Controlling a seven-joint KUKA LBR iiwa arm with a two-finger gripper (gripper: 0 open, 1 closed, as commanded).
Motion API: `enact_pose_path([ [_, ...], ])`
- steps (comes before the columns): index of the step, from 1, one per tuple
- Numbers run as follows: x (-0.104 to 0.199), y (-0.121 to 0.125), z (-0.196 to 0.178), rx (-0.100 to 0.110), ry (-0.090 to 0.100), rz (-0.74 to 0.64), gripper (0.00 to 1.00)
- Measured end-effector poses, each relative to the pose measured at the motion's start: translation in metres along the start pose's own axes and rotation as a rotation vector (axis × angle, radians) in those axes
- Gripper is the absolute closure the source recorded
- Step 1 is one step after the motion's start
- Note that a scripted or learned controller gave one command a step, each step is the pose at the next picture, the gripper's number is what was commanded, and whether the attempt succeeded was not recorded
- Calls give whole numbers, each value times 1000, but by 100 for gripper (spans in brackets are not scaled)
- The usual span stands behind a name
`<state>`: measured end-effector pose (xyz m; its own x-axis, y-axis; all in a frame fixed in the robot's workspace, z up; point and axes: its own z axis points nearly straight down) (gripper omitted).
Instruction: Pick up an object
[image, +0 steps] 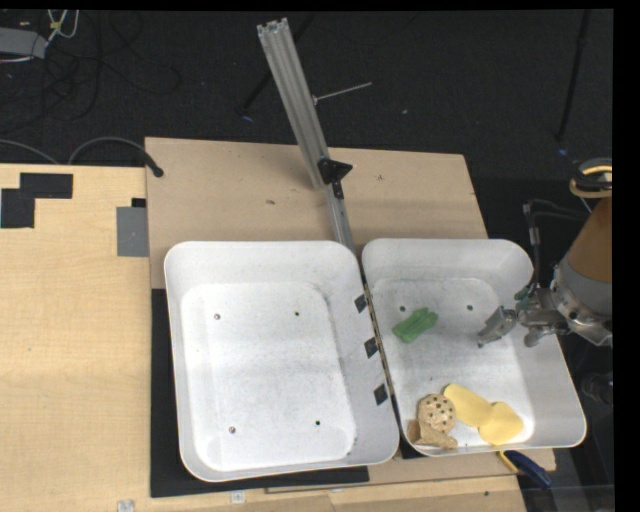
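The right bin (455, 256) holds three objects. A small green piece (414, 325) lies near its left middle. At its front a yellow floppy item (485, 414) rests beside a tan perforated chunk (434, 414). My gripper (513, 329) hangs over the bin's right side, fingers spread apart and open, with nothing between them. It is to the right of the green piece and above the yellow item, apart from both.
The left bin (200, 275) sits beside the right one, with black clips (368, 345) along the shared wall. A slanted aluminium rail (300, 105) rises behind the bins. The arm enters from the right edge.
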<state>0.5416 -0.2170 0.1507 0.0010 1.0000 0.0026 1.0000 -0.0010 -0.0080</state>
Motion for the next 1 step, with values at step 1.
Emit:
enact_pose_path([
  [1, 1, -1, 54, 0, 1, 0, 0],
])
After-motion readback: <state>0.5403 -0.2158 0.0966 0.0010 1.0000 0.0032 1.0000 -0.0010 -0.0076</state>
